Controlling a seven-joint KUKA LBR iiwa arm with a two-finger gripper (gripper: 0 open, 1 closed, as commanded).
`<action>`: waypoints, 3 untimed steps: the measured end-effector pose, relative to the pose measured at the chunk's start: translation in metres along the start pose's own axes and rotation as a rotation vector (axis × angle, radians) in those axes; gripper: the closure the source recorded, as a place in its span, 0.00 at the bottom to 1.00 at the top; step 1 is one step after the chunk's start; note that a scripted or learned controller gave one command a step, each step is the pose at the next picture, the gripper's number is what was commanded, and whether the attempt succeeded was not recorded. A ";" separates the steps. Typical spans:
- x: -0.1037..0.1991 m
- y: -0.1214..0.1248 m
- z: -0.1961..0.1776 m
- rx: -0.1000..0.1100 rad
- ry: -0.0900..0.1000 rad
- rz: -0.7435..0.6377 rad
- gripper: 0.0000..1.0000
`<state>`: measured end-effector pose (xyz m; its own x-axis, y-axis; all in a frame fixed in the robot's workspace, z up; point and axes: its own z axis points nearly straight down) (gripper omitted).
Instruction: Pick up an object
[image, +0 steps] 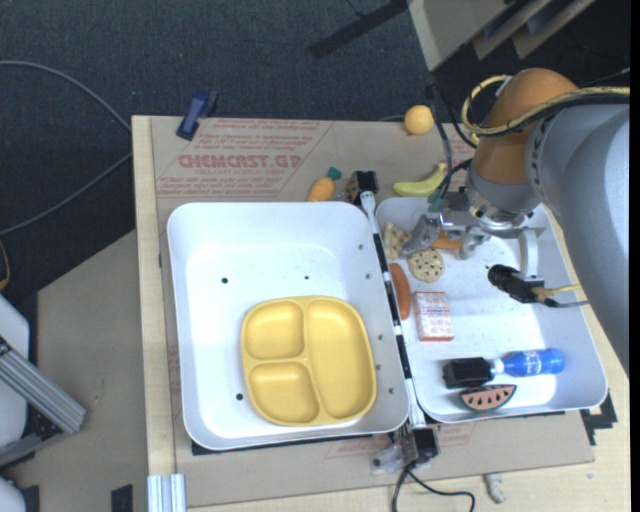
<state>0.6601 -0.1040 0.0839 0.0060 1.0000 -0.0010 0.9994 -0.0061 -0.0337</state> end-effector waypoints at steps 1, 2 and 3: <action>0.001 0.001 -0.010 -0.005 0.000 0.002 1.00; 0.000 0.001 -0.010 -0.005 -0.001 0.002 0.00; 0.003 0.002 -0.003 -0.007 -0.003 0.000 0.00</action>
<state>0.6620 -0.1013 0.0865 0.0062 1.0000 -0.0044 0.9996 -0.0063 -0.0264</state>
